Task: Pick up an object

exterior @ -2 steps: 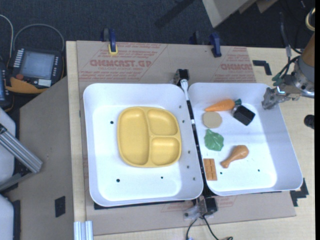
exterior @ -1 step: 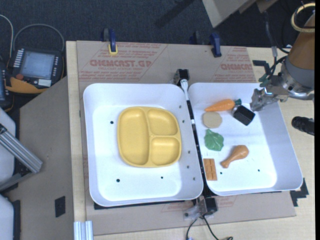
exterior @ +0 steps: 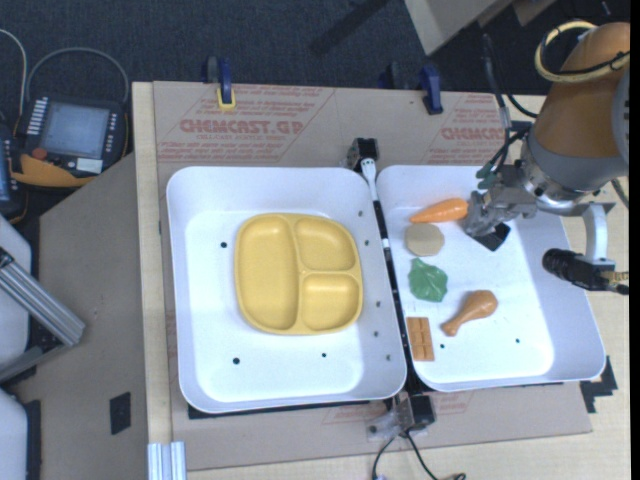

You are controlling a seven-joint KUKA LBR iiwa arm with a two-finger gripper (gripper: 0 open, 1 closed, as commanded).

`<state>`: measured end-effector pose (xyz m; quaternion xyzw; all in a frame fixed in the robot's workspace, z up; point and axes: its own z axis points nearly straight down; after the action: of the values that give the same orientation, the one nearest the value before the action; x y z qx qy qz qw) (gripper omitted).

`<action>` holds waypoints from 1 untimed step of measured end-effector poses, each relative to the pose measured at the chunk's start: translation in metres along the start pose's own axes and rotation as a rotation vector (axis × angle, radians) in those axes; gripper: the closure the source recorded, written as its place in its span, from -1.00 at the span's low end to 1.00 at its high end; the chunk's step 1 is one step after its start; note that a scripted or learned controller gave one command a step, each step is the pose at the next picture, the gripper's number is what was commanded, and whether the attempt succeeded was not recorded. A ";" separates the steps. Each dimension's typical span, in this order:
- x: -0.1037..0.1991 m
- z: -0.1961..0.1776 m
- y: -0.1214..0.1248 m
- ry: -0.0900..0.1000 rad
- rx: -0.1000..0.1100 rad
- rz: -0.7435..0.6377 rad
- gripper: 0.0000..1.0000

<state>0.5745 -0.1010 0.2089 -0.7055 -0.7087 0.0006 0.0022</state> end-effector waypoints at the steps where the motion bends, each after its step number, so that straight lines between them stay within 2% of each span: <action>1: 0.051 -0.014 -0.012 0.000 -0.001 -0.001 1.00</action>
<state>0.5626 -0.0504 0.2228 -0.7053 -0.7090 0.0000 0.0017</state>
